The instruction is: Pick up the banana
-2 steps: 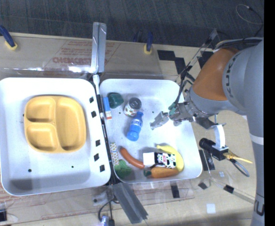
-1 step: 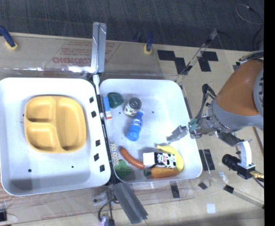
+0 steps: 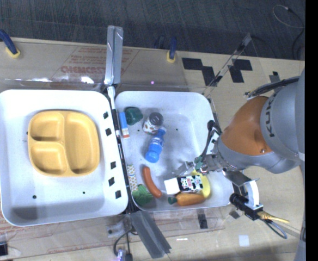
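Gripper (image 3: 199, 170) above banana (image 3: 205, 185); arm (image 3: 268, 126) lettered "KU".

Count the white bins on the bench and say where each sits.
2. The left bin holds a yellow tray. The right bin holds the banana and other small items; the gripper reaches into it.

Left bin (image 3: 6, 162) held a divided tray (image 3: 63, 142). In the right bin (image 3: 194, 105), a can (image 3: 153, 121) lay far, a bottle (image 3: 155, 147) nearer, and a sausage (image 3: 151, 181), carrot (image 3: 190, 199) and banana (image 3: 205, 185) along the near edge.
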